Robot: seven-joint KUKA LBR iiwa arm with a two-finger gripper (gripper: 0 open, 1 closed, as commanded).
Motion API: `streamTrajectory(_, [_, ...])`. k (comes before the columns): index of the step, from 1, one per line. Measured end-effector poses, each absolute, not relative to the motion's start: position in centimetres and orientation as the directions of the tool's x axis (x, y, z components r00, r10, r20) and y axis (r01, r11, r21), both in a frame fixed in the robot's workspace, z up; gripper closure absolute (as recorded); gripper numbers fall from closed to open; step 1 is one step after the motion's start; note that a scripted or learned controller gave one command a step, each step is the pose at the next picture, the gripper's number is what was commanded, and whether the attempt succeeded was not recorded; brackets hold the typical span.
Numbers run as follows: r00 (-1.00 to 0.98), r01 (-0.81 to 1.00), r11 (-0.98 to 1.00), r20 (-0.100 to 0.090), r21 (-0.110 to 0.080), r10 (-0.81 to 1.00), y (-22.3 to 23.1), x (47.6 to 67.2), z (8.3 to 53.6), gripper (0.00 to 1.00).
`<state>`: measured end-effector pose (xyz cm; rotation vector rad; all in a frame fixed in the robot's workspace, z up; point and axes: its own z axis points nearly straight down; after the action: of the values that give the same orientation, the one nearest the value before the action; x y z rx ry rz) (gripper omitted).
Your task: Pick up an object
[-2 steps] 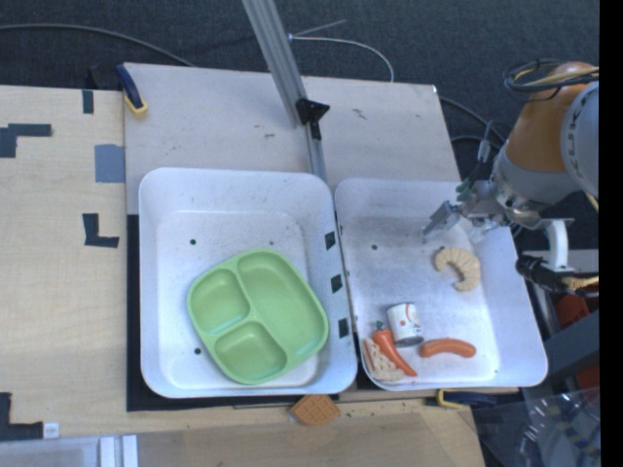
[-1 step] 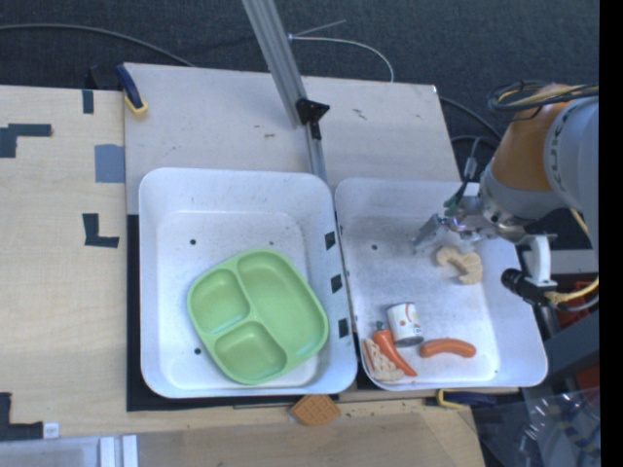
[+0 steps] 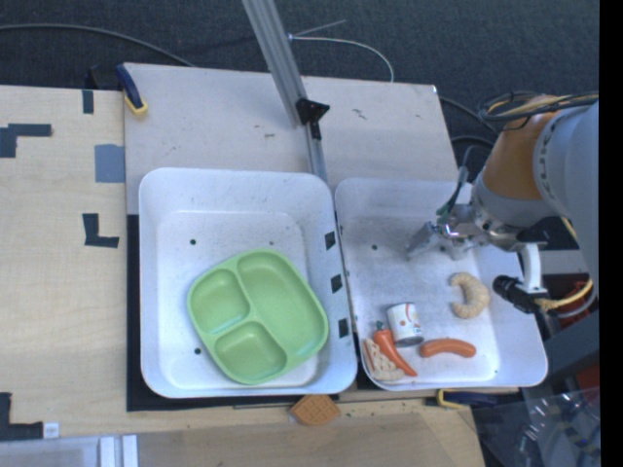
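My hand [image 3: 435, 237] hangs low in the right bin [image 3: 389, 202], empty — whether it is open or closed I cannot tell. The croissant [image 3: 469, 295], sausage [image 3: 449, 348], can [image 3: 404, 322] and carrot [image 3: 392, 351] lie nearer the front; crowding there risks a glancing miss.

In the right bin [image 3: 370, 212] we see four small things lying loose — a tan croissant [image 3: 470, 295], a red sausage [image 3: 448, 348], a small can [image 3: 404, 321] and a carrot [image 3: 393, 351] by a waffle [image 3: 381, 362]
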<state>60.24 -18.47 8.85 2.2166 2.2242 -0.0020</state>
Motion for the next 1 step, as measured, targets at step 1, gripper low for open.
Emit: streamTrajectory(1, [-0.004,1.0,0.004,-0.001,-0.001,1.0,-18.4,60.21,9.87,1.0])
